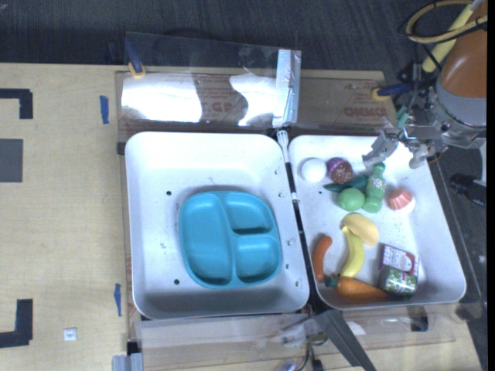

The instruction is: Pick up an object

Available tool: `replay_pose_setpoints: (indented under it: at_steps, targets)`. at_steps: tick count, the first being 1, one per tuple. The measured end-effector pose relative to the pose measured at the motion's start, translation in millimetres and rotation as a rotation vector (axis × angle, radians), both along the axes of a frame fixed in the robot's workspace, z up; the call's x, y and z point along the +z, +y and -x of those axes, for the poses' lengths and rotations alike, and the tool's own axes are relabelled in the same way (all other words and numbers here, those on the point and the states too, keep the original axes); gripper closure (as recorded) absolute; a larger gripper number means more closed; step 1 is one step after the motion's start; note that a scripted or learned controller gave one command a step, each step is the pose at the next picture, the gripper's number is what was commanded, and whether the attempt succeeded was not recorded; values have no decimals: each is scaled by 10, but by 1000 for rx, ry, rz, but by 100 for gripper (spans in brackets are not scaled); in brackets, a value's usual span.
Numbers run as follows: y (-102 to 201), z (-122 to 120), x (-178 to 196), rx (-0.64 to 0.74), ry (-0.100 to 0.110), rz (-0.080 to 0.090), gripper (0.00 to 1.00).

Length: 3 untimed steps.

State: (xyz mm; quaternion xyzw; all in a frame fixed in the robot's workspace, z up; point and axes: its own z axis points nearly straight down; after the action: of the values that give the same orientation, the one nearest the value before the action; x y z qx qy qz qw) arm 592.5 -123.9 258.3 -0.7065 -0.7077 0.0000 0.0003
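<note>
Here the green bottle (375, 190) lies just below the open fingers (376, 150).

My bench (54, 207) is pale, wood-grained board, filling the picture from nine o'clock down to six. Black corner marks (22, 103) sit on it at nine and again near seven o'clock, with short strips of blue tape (104, 108) close by. Toward twelve o'clock the floor (232, 6) is dark grey and ribbed, like carpet. Just below it a clear sheet (209, 87) stands upright, and light glares white off it. Yellow and black cables (437, 22) loop at one o'clock.
</note>
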Motion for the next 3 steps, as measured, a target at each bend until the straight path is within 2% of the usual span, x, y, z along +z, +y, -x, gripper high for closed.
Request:
replay_pose_setpoints:
  at_steps: [1,2,3]
  targets:
    - [160,-438,-404,-101,-1,1,0]
    - [16,327,-1533,-26,6,0,0]
    - [230,890,-1708,-18,-6,1,0]
